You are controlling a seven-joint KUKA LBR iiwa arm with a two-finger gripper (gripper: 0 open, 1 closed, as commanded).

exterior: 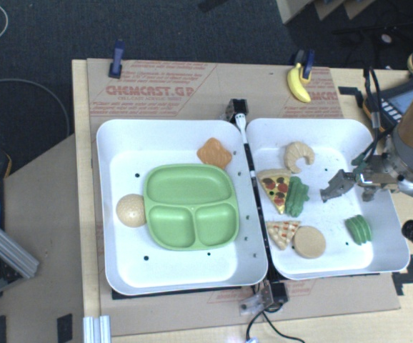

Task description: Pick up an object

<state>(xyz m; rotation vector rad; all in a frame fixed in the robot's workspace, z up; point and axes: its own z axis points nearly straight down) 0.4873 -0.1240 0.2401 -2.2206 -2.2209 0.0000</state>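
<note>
Nearest the camera, at the front of the right bin (389, 263), lay a round cracker (309, 241) touching a small pizza slice (281, 232), and off to their right a green ridged vegetable (358, 229) sat alone. In the left bin (113, 263) a green divided plate (191, 206) filled the middle, with a pale round bun (130, 210) just beside its left edge.

A little further back in the right bin, a larger pizza slice (273, 186) lay against the bin's left wall, with a green pickle (296, 197) touching its right side. My pincer (333, 189) hung over the bare floor of that bin, to the right of the pickle and apart from it. I could not tell how my pincer stood, released or clenched, and I saw nothing in it.

Further back came a croissant (299, 154) in the right bin and an orange biscuit (214, 152) by the plate's far right corner in the left bin.

Farthest off, on the board behind the bins, a banana (298, 84) lay by a blue clamp (307, 64), with another blue clamp (116, 59) far to the left.
</note>
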